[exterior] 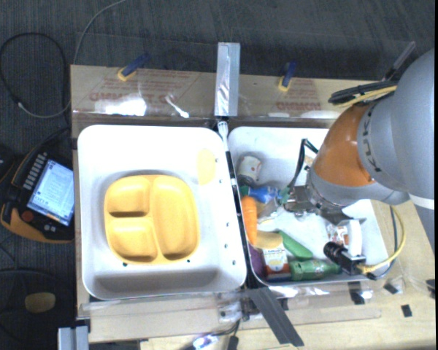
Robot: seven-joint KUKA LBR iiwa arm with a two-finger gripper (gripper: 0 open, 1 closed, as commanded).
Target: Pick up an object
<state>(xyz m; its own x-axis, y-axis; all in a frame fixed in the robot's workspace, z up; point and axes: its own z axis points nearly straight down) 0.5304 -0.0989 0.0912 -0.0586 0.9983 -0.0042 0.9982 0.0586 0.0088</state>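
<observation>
My gripper point(298, 204) is low in the right bin point(277, 141), under the grey arm and its orange band. It hangs over the middle of a pile of small objects. Just to its left lie a blue item point(263, 194) and an orange carrot-like piece point(248, 216). Below it are a green wedge point(298, 247), a green bottle point(314, 270) and a yellow-and-white jar point(271, 243). A white cup-like object point(248, 168) rests at the bin's upper left. Whether anything is held by the gripper is hidden by the wrist.
The left bin point(95, 152) holds a yellow divided plate point(152, 217) and a pale yellow card point(206, 165) against its right wall. A purple item point(258, 259) lies by the divider. Off the bench at the left sits a handheld pendant point(47, 195).
</observation>
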